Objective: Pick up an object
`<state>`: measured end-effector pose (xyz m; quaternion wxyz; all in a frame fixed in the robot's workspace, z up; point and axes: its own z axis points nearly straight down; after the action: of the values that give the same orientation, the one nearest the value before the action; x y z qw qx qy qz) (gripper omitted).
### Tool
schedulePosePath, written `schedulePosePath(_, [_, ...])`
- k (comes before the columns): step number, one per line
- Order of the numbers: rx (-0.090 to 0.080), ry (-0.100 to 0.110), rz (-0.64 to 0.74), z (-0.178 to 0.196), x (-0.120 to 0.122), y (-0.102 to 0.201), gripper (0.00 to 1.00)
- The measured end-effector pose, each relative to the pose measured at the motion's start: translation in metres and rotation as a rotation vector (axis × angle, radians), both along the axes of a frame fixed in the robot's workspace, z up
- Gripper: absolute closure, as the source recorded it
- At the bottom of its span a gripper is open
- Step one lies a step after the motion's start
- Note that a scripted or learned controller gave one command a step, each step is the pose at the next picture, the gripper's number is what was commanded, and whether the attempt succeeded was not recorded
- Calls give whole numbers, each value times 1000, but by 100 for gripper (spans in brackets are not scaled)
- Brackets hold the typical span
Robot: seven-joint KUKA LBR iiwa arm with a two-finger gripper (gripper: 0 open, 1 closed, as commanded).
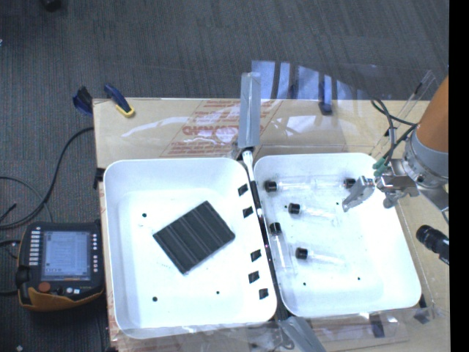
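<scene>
Ribbed dark pad fills left bin — clear tubes crowd gripper — fingers' state unclear.

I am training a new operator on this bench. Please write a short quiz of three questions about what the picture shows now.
1. True or false: the dark ribbed pad lies in the right bin.
2. Which bin holds the clear tubes with black caps? A. left B. right
3. Over which bin does the gripper hover?

Key: 1. False, it lies in the left bin. 2. B. 3. The right bin, near its far right part.
</scene>
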<state>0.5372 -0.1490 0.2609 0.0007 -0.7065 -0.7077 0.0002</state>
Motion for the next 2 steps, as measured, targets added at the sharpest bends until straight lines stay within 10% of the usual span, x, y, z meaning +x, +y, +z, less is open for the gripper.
schedulePosePath(1, [0, -2, 50, -172, 59, 14, 0])
schedulePosePath(2, [2, 8, 118, -169, 105, 46, 0])
